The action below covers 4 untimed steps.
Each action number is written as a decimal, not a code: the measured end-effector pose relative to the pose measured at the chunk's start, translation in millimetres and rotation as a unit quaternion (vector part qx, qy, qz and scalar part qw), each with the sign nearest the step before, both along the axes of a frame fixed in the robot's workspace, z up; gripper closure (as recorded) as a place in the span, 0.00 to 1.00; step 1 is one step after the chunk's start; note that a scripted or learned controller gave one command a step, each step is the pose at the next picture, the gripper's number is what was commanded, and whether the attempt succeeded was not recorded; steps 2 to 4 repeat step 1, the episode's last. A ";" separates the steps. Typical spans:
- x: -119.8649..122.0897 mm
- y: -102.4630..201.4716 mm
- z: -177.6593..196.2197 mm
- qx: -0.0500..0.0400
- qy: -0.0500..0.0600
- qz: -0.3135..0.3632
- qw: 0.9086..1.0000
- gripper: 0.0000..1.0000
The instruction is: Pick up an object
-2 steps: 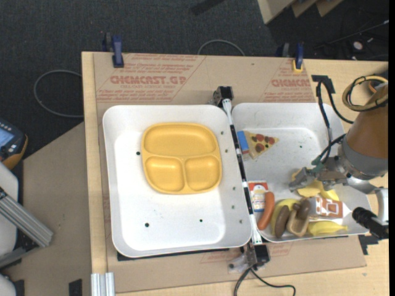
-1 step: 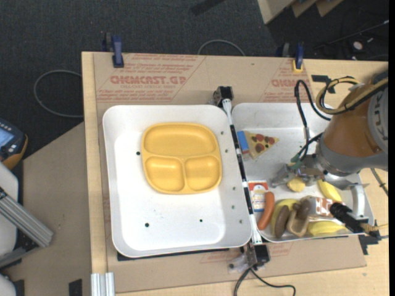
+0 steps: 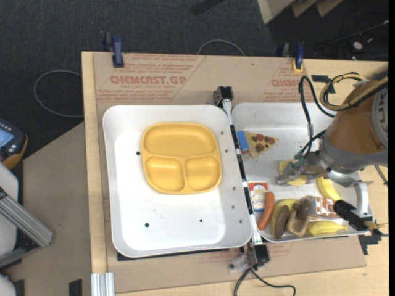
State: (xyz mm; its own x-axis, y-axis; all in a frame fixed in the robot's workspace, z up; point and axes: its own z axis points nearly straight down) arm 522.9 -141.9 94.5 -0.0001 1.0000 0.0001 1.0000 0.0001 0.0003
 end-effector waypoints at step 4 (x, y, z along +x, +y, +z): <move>10.9 97.9 95.8 0.001 -0.005 0.005 1.000 1.00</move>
